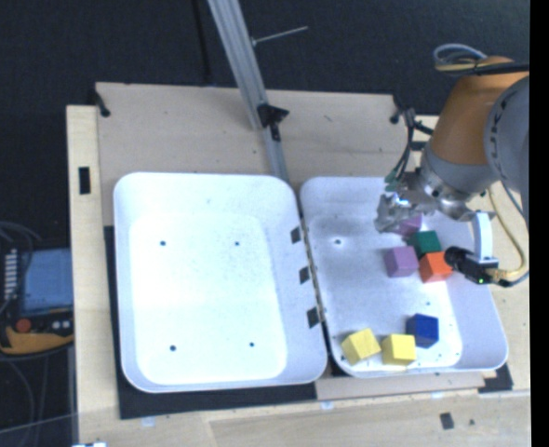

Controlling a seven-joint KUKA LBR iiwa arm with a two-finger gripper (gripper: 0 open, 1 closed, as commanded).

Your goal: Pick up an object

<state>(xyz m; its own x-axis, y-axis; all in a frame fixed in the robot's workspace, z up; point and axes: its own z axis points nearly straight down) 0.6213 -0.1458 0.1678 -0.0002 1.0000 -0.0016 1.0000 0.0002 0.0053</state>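
Right bin [349,222]: 2 yellow blocks [360,345], 1 blue [424,329], 1 purple [400,261], 1 green [428,242], 1 orange [435,266], 1 pink block [409,223] under the gripper [393,214]. Gripper state: cannot tell. Left bin [200,277] beside it. Wooden table [191,128], dark floor around.

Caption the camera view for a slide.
Gripper above small pink block in right white bin, among coloured blocks.

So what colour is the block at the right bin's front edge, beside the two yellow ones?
Blue block, camera view.
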